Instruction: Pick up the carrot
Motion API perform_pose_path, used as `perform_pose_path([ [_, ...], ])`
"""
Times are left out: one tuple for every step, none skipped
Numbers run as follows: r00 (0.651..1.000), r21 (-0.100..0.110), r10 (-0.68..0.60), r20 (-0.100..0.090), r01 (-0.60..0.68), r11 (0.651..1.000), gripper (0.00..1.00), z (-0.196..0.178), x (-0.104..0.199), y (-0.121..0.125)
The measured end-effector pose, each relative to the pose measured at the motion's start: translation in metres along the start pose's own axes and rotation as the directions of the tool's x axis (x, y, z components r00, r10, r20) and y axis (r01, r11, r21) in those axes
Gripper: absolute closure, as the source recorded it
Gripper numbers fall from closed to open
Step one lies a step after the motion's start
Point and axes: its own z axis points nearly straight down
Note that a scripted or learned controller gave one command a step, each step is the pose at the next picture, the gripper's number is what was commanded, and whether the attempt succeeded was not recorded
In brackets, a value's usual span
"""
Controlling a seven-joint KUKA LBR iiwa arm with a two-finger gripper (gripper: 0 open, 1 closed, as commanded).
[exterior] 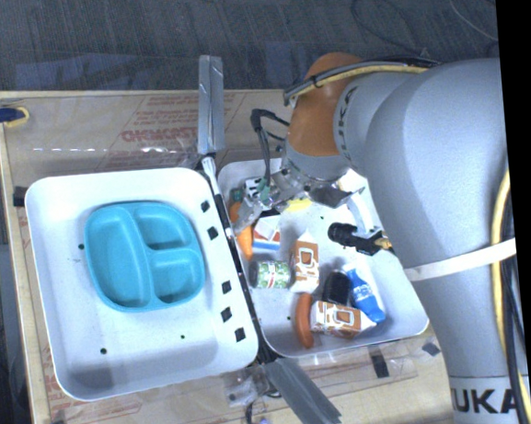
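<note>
Overhead, the gripper (266,193) hangs low at the far end of the right bin (413,318), where clutter and the wrist make its grip impossible to tell. Just beside it, the carrot (244,242) lies along that bin's left wall next to a green can (273,274), while the left bin (61,358) holds a blue divided tray (145,255).

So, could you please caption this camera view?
Arm reaches over the right bin near the carrot; blue tray in left bin.
</note>
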Motion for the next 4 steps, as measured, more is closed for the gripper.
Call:
perform_pose_path([
  [1.0,0.002,-0.002,0.002,0.002,1.0,1.0,-0.011,-0.001,-0.001],
  [0.999,-0.04,0.05,0.007,-0.049,0.998,1.0,-0.001,0.027,-0.058],
  [0.979,-0.028,0.201,-0.021,-0.202,0.979,1.0,-0.001,-0.006,-0.029],
  [0.992,-0.024,0.128,-0.017,-0.129,0.991,1.0,-0.095,0.064,-0.018],
])
